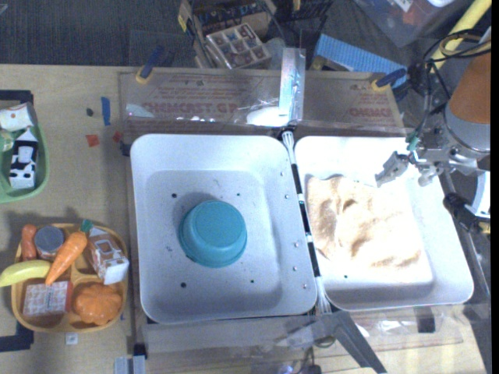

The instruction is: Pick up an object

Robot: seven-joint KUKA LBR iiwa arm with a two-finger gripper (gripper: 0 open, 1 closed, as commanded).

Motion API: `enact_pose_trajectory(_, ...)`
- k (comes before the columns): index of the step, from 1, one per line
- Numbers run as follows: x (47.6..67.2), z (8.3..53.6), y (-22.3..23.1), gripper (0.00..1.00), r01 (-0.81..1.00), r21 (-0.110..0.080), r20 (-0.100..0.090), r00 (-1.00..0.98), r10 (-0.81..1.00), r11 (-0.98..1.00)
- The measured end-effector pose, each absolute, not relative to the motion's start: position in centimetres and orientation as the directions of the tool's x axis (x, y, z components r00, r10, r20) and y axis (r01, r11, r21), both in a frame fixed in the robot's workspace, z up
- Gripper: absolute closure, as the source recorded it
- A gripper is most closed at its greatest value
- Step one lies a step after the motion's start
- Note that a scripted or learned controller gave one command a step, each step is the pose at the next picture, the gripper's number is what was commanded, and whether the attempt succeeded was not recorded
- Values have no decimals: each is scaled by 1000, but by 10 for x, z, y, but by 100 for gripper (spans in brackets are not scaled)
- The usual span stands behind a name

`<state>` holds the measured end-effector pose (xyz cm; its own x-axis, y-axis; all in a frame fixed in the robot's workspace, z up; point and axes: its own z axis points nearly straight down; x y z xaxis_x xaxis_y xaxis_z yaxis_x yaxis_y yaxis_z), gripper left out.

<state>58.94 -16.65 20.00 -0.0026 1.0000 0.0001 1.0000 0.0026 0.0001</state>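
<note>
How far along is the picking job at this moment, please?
Done: nothing looks picked up yet. The blue bowl sits upside down in the left bin, and the beige cloth lies flat in the right bin. In hand: the gripper is above the right bin's far right corner, near the cloth's edge, with nothing visible between its fingers. Left: descending onto an object, grasping and lifting.

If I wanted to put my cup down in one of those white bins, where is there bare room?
The left bin has bare floor all around the blue bowl, widest toward its back corners. In the right bin, the beige cloth covers most of the floor; only a strip along the back wall and right side is bare, and the hand hangs there.
</note>
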Motion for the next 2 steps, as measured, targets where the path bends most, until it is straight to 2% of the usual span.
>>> enact_pose_trajectory(1,567,90,-138,0,996,12,-3,-84,996,84)
enact_pose_trajectory(2,591,91,-116,0,933,13,-9,-360,933,360)
